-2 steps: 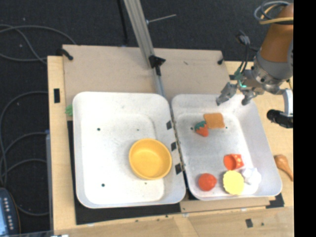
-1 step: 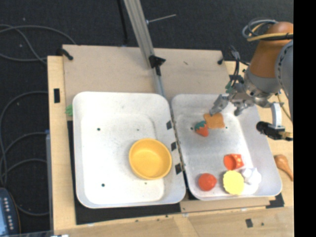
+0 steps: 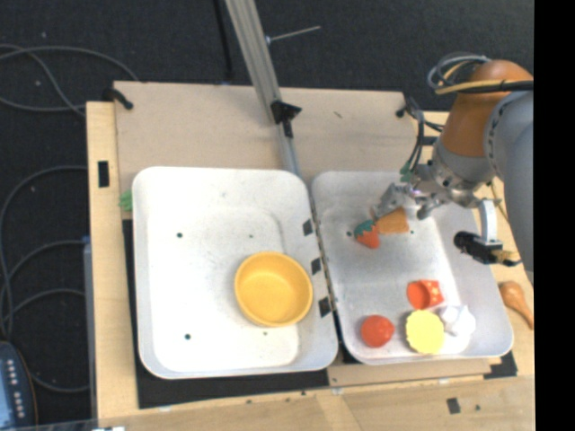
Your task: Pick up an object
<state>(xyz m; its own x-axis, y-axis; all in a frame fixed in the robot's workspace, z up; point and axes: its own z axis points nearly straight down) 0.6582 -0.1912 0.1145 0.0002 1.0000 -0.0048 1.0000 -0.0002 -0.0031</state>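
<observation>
In the right bin [image 3: 467, 277], my gripper [image 3: 402, 206] hangs over the upper middle, coming in from the right. An orange cone-shaped toy [image 3: 393, 224] lies right beneath its tip and touches it; whether it is gripped is hidden. At the cone's lower left end sits a small red and green piece [image 3: 366, 236]. Near that bin's front edge are a red ball [image 3: 377, 330], a yellow round piece [image 3: 425, 331], a red-orange block [image 3: 424, 294] and a white crumpled thing [image 3: 459, 320].
The left bin [image 3: 180, 214] holds a yellow bowl [image 3: 273, 288] at its lower right. A metal post [image 3: 260, 61] slants up from between the bins at the back. An orange thing [image 3: 515, 300] lies on the bench outside the right bin.
</observation>
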